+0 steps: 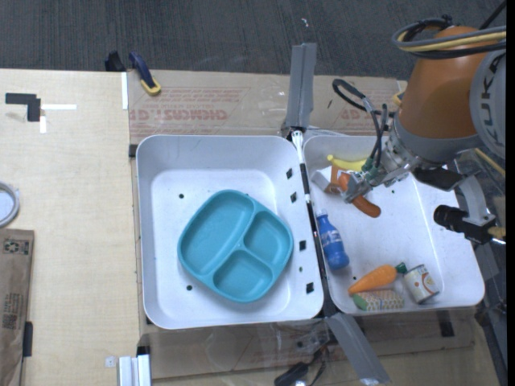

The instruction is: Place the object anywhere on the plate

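Hotdog lies diagonal, upper left to lower right, in right bin w/ bottle, carrot. Plate in left bin. Jaws' state: can't tell.

We look down from one fixed camera above the desk, slanted, both white bins in frame, arm entering from the right edge

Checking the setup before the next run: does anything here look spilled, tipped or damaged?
Nothing looks spilled or broken. The blue bottle lies on its side against the right bin's left wall, and the small can is tipped over. The blue plate sits flat in the left bin.
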Available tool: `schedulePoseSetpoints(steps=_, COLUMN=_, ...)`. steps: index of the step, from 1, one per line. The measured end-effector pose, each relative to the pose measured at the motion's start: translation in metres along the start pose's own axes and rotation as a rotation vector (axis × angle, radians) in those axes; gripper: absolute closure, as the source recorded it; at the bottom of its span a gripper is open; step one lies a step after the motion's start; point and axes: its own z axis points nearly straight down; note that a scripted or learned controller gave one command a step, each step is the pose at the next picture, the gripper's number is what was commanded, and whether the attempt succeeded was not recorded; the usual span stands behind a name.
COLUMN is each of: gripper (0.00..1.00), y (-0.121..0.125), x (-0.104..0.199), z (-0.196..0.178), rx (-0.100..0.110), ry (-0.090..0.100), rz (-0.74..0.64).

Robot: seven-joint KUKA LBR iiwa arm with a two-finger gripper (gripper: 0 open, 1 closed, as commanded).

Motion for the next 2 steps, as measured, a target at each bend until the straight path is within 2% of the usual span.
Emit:
schedulePoseSetpoints(steps=1, gripper=1.00, y=0.0235, x=0.1252, z=0.0430, rx=0.004, ry=0.001, rz=0.396)
schedulePoseSetpoints(steps=2, gripper=0.00, y=0.0234, x=0.1248, z=0.0429, rx=0.004, ry=0.001, rz=0.396)
